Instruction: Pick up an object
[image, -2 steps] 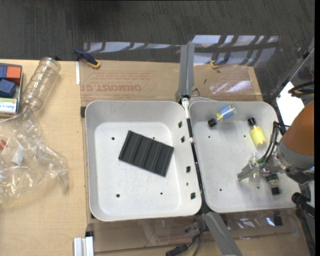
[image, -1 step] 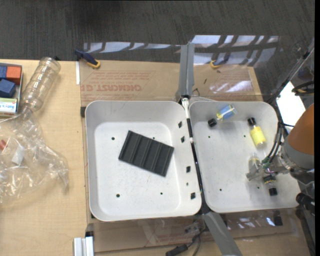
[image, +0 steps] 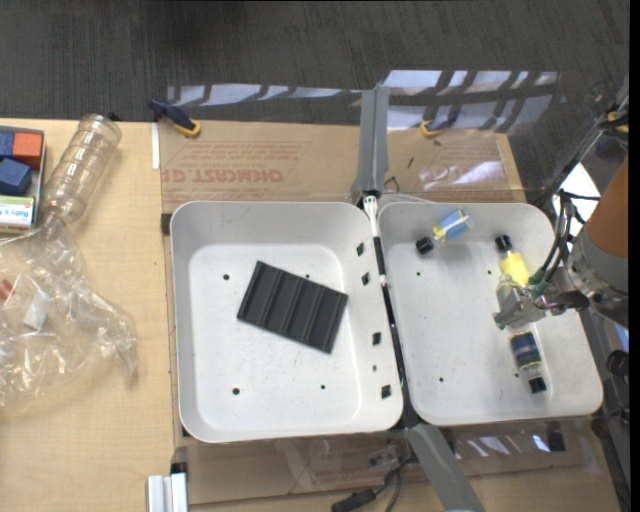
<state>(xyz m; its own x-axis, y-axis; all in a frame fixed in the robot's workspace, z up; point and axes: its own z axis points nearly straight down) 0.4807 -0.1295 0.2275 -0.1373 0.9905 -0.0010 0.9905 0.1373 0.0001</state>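
The right bin (image: 440, 390) holds three small things. A blue and yellow item (image: 452, 225) with a black end lies near its back edge. A yellow marker (image: 512, 264) with a black cap lies near the right wall, and a dark bottle-like item (image: 528, 358) lies further forward. My gripper (image: 512, 306) hangs low over the right bin, between the yellow marker's near end and the dark item, very close to both. The arm comes in from the right. A dark grey ribbed slab (image: 292, 305) lies tilted in the middle of the left bin (image: 200, 400).
Cables run from the wrist over the right bin's right wall. A metal divider bar (image: 372, 150) runs between the bins at the back. Left of the bins lie a clear plastic bottle (image: 78, 165), crumpled plastic wrap (image: 55, 310) and a box of coloured blocks (image: 20, 165).
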